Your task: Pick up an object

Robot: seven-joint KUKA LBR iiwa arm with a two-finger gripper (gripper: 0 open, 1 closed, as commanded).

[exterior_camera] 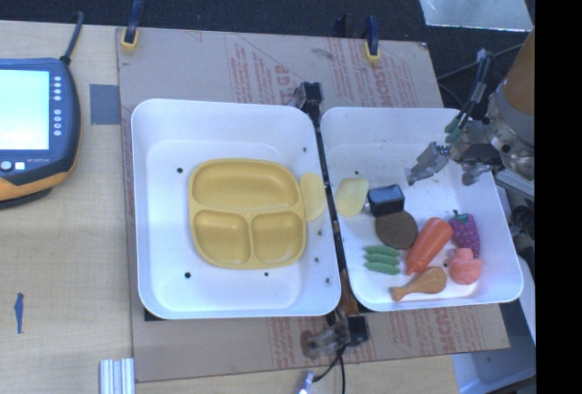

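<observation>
- Camera view from above gives us two white bins side by side on a cardboard sheet, their inner rims meeting at a dark clip (311,95)
- We see the left bin (155,201) holding a yellow divided tray (247,210), with bare white floor around it
- We find the right bin (382,124) open across its upper half; its things crowd the lower half: a pale yellow piece (351,197), a dark blue block (386,199), a brown disc (396,229), green pods (382,259), a carrot (429,242), grapes (465,232), a drumstick (420,284) and a pink piece (466,268)
- We see the gripper (443,160) above the right bin's upper right part, tilted, its grey fingers spread with nothing between them, apart from the carrot below
</observation>
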